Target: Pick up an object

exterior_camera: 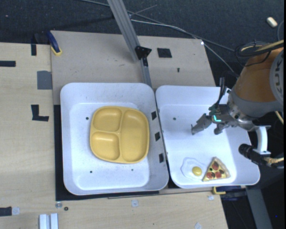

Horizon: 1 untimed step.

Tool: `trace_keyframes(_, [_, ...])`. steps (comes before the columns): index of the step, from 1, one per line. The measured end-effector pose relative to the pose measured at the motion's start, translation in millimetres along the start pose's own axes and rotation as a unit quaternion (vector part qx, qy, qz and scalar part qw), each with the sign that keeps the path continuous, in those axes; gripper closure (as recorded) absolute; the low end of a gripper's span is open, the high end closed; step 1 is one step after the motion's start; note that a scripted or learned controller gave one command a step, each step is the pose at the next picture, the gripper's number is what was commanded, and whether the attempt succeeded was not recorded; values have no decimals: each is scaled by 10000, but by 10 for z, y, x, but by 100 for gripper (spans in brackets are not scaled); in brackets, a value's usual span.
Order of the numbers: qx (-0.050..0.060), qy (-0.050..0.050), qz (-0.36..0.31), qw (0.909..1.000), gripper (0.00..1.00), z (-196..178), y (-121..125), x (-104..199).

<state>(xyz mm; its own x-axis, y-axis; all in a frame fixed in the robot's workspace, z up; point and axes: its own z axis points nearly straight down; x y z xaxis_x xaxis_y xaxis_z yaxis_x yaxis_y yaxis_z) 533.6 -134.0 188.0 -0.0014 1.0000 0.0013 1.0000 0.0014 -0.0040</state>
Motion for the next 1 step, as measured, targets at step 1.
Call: trace_keyframes(1, [-9, -2, -1, 10000, 0, -7, 5, 0])
